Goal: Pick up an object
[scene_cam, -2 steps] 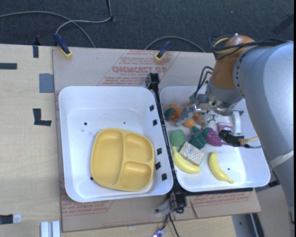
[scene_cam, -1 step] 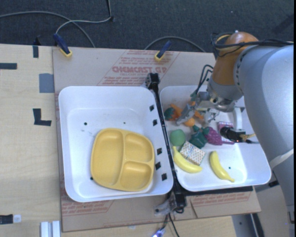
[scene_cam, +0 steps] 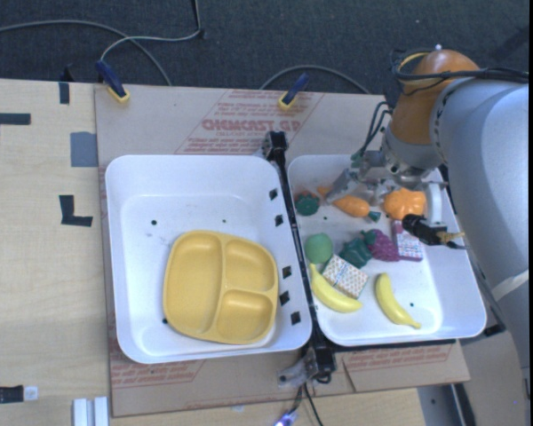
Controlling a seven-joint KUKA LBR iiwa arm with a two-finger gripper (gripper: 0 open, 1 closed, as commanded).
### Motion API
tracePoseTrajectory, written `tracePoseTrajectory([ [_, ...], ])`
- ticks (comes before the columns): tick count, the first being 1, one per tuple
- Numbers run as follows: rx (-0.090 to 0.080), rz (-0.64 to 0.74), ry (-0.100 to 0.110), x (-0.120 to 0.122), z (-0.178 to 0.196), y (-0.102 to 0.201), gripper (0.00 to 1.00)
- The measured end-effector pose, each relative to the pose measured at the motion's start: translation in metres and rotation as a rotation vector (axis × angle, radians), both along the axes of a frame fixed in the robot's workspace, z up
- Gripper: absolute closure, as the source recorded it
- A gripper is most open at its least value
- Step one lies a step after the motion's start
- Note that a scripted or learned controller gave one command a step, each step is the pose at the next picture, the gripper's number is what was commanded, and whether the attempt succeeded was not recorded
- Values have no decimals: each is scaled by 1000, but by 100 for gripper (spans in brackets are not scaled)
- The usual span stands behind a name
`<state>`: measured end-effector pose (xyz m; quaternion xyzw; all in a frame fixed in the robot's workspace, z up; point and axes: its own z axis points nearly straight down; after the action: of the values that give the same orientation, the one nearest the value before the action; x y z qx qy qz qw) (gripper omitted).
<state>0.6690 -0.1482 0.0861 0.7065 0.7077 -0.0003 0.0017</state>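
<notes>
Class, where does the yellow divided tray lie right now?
The yellow divided tray lies in the left white bin, toward its front, close to the divider it shares with the right bin.

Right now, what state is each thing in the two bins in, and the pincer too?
Yellow divided plate: lying flat in left bin.
Two bananas: lying loose in right bin, apart.
Orange fruit: resting by the pincer.
Purple grapes: lying loose.
Green ball: resting beside the divider.
Pincer: low over right bin, nothing seen held.
</notes>
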Motion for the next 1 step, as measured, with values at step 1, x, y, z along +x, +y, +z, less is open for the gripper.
tracePoseTrajectory([
  [1, -3, 2, 0, 0, 10, 0, 100],
])
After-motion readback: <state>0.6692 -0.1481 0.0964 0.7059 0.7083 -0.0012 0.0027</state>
